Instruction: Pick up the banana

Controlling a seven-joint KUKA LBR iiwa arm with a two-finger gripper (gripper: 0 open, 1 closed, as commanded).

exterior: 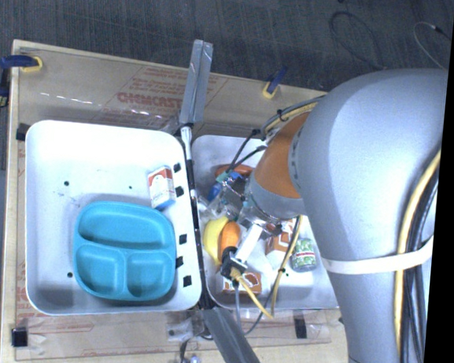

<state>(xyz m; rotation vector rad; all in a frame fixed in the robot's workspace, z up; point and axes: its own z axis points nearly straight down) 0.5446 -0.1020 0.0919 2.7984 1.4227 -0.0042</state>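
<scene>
The banana (pixel 213 237) shows as a yellow curved shape at the left side of the right bin (pixel 205 155), close to the divider between the bins. An orange item (pixel 230 240) lies against its right side. The arm reaches down into the right bin, and the gripper (pixel 226 191) is low in the bin just above and behind the banana. The wrist and the arm's grey body hide much of this bin.
The left bin (pixel 48 145) holds a blue three-compartment tray (pixel 126 251) and a small red and white box (pixel 160 187) near its right wall. In the right bin lie a green-topped packet (pixel 304 259) and red and white packets (pixel 251 281).
</scene>
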